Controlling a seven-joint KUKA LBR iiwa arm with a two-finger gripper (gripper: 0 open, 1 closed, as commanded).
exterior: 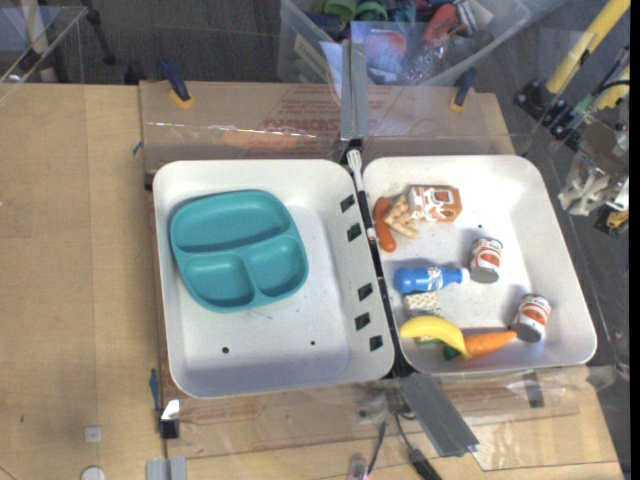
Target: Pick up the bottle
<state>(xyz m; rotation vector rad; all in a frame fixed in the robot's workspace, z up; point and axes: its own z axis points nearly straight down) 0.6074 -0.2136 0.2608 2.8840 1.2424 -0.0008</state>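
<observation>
Plainly, the task stands at its very start: the bottle [425, 278] lies untouched on its side in the right bin [520, 183], blue body toward the divider, pale cap pointing right, and nothing grips it.

Far to the bottle's left, a teal divided plate [238, 248] sits in the left bin [250, 368]. It plays no part here. The ridge where the two bins meet [360, 258] runs just left of the bottle's base, so there is little room on that side. Above the bottle is a snack box [432, 205] with fries spilling from it, near but apart. Just below is a banana [435, 330], and a carrot [485, 343] stretches rightward from the banana's tip. To the bottle's upper right, close to the cap, stands a small can [486, 258]; a second can [533, 315] sits lower right, at the carrot's far end.

Well to the right of the bottle, past the bin's rim, hangs some pale hardware that I take to be the tool [585, 186]. It is too small and cluttered to read, so I cannot tell whether it is spread or pressed together.

The step in hand, as I judge it, is the approach. The next move calls for carrying the tool leftward over the rim, setting it above the blue body, and turning it to close across the bottle's narrow width. The descent needs care, since the nearer can and the banana crowd the bottle and could be knocked.
</observation>
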